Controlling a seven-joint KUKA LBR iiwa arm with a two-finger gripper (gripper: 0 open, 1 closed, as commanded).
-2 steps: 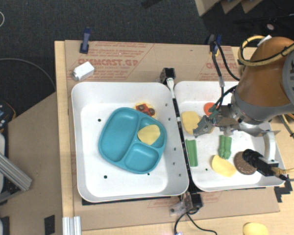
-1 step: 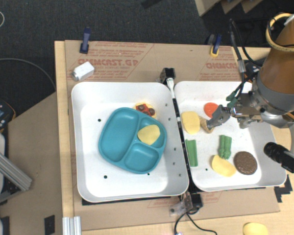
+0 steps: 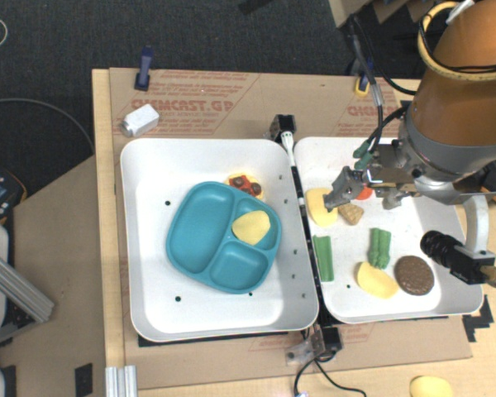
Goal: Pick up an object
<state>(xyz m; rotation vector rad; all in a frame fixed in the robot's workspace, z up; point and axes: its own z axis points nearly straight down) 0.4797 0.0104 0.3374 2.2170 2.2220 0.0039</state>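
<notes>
One fixed camera above the bench (image 3: 231, 89); angled down, apparently mid-range, on both bins (image 3: 149, 288).

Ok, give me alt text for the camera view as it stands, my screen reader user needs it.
The gripper hangs low over the right bin, above a tan lump beside a yellow piece; two green sticks, a brown disc and another yellow piece lie nearby. The left bin holds a teal divided plate with a yellow item inside.

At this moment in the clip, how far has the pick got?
Done: the gripper is down in the right bin, among its items. In hand: it hangs over the tan lump beside the yellow piece; I can't see anything between its fingers. Left: the grasp and lift.
</notes>
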